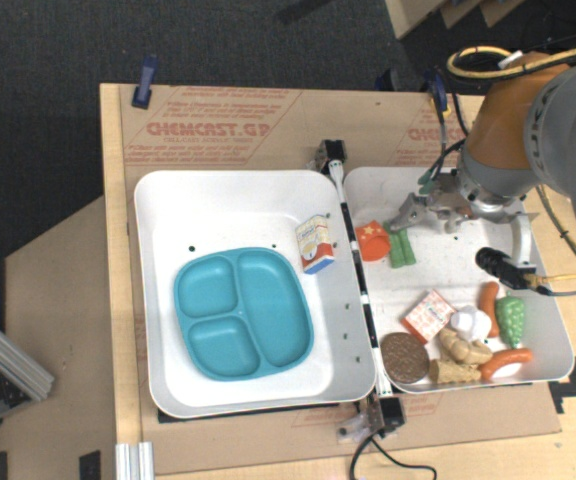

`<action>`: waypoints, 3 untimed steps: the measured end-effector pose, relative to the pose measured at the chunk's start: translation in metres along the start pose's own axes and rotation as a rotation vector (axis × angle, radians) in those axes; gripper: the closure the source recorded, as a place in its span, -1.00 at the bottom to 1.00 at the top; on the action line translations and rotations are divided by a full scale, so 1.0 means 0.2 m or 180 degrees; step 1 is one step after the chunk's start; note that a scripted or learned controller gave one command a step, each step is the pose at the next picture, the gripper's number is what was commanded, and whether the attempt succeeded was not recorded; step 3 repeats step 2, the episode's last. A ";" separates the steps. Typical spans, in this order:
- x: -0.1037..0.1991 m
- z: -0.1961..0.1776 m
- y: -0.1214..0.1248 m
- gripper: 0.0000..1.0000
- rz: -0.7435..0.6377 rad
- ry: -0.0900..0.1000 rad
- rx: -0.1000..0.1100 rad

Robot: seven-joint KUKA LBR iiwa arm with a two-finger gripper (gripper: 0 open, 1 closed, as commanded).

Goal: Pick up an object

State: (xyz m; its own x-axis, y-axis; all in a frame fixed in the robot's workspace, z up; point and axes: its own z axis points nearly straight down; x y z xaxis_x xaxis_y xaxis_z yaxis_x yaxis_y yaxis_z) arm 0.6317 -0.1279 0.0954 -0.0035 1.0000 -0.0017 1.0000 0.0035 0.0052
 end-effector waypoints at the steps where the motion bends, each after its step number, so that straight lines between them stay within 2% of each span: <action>1: 0.11 0.03 -0.02 -1.00 0.0014 -0.0032 -0.0016; 2: 0.13 -0.03 -0.01 1.00 0.0018 -0.0001 -0.0032; 3: 0.13 -0.03 -0.01 1.00 0.0018 -0.0001 -0.0032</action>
